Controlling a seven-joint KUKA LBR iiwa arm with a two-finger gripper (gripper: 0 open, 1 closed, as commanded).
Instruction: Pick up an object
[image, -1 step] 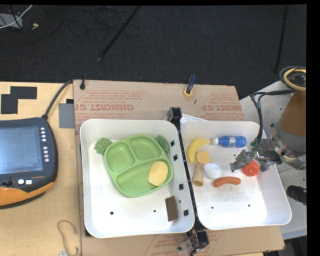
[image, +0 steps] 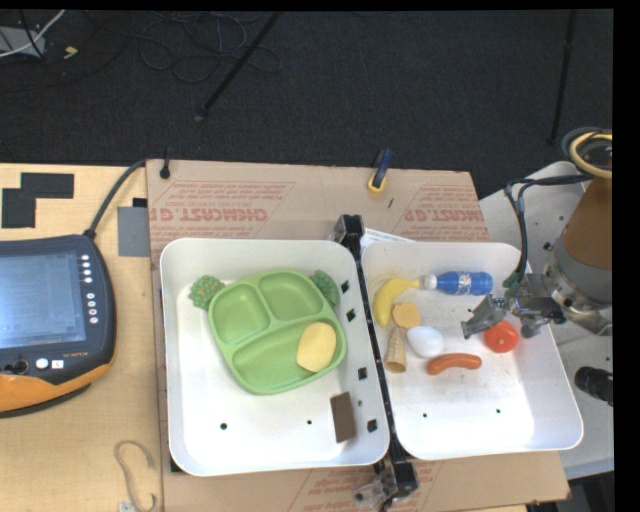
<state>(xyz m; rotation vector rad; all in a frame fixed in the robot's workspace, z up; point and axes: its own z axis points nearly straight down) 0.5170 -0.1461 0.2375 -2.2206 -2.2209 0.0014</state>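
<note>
Camera view, read from the left: a handheld control tablet (image: 45, 312) with a grey screen and an orange lower edge lies on the tan bench top (image: 70, 440), with black tape shapes just above it. A sheet of brown cardboard (image: 260, 205) printed in red lies under both bins, and a blue and yellow clamp (image: 380, 170) sits at its far edge. Beyond the bench the floor is dark carpet (image: 380, 80) crossed by loose cables.

Left bin (image: 190, 420): a green divided plate (image: 265, 325) with leafy handles rests near the middle, and a pale yellow rounded item (image: 317, 346) lies in its right compartment. A small brown block (image: 342, 416) lies on the bin floor near the divider between the bins.

Right bin (image: 520, 420): a banana (image: 388, 297) lies by the divider, a tan cone (image: 398, 345) below it, a white egg (image: 425, 341) beside that, and a red sausage (image: 454, 363) just to the right. A bottle with a blue label (image: 462, 283) lies on its side toward the far wall. A red ball (image: 502, 337) sits close by the gripper.

The gripper (image: 497, 313) hangs low over the right bin, reaching in from the right beneath the orange band of the arm (image: 590, 225). Its dark fingers (image: 480, 322) stand slightly apart beside the red ball; nothing is seen clamped between them.
</note>
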